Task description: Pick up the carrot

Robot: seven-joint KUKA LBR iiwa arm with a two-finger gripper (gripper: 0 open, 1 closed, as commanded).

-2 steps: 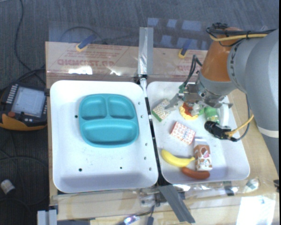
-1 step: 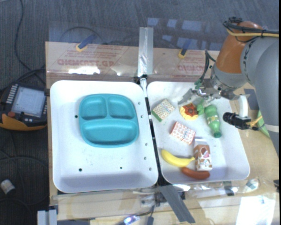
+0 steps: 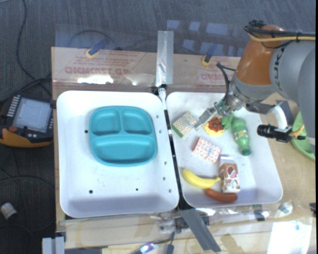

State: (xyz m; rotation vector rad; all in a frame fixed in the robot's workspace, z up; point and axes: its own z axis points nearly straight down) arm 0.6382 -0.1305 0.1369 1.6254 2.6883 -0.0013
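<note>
Camera view: I see hand (image 3: 216, 111) low in right bin (image 3: 265, 165), just beside orange-and-green carrot (image 3: 216, 126). Hand state I cannot tell. I would center over carrot, avoid green bottle (image 3: 240, 135) and waffle cracker (image 3: 184, 123) near it.

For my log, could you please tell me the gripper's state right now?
Gripper: cannot be told; it sits low in the right bin, by the toy carrot.

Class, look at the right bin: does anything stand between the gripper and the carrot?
Nothing visible does. The gripper is right at the carrot, just above it in the view. The green bottle lies close beside the carrot, not between them.
</note>
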